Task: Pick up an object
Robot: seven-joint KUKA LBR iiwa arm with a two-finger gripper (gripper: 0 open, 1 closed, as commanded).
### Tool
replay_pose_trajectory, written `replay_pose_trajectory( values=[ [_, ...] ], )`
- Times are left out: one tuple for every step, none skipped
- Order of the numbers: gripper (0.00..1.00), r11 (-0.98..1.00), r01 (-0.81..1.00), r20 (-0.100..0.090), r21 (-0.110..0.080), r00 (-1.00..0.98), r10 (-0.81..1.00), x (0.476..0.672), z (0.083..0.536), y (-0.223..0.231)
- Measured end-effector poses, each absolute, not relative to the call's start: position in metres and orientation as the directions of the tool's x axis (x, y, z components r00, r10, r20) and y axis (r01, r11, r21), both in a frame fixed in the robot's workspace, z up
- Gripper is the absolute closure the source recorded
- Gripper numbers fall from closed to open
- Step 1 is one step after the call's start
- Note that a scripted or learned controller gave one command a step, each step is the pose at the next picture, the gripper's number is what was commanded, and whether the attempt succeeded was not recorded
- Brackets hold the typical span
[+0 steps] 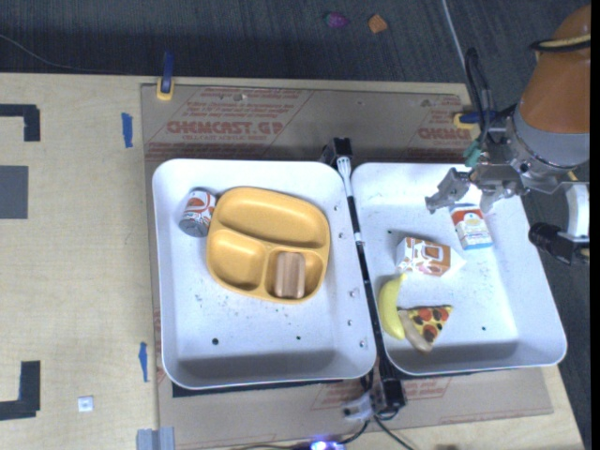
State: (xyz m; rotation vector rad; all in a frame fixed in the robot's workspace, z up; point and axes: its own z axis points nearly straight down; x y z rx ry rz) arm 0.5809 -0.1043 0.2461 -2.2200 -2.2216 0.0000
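My gripper [469, 195] hangs over the back of the right bin [534, 279], its two fingers spread open with nothing between them. Just in front of it lies a small white carton with red and blue print [472, 229]. Nearer the bin's middle sits a white and orange packet [424, 256]. A yellow banana [391, 307] and a pizza slice toy [429, 324] lie at the front left of that bin.
The left bin [187, 336] holds a yellow divided tray [253, 228] with a brown cylinder [289, 275] in one compartment. A small can [197, 212] lies by the tray's left end. A black divider [352, 214] runs between the bins.
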Motion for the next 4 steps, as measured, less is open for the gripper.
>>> replay_pose_trajectory(
  values=[
    [0.00, 0.000, 1.000, -0.001, 0.023, 0.000, 1.000, 0.578, 0.110, -0.129],
    [0.00, -0.002, 1.000, -0.006, 0.023, 0.002, 1.000, 0.553, 0.107, -0.138],
    [0.00, -0.002, 0.999, -0.006, 0.032, 0.002, 1.000, 0.539, 0.105, -0.133],
    [0.00, -0.002, 0.999, -0.006, 0.033, 0.003, 1.000, 0.536, 0.105, -0.132]
  ],
)
